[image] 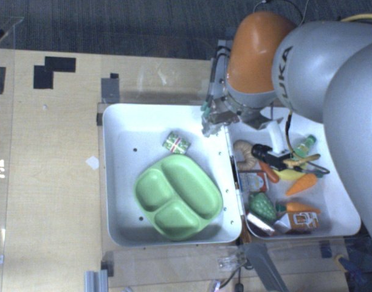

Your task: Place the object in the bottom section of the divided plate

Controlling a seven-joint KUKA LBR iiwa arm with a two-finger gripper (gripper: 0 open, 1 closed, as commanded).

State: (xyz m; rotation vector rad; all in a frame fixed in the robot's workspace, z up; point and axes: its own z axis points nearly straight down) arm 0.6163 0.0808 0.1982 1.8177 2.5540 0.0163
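Observation:
A green divided plate (179,195) lies in the left white bin (122,163), with three sections. A small green, white and red wrapped object (176,143) rests on the bin floor just beyond the plate's far rim. My gripper (213,121) hangs over the divider between the two bins, to the right of that small object and above it. Nothing shows between its tips.
The right bin (344,215) holds several toy foods: a carrot (301,184), a banana (293,174), a green bumpy piece (262,206), a small bottle (304,144) and an orange carton (301,219). The arm's bulk covers the right bin's far half.

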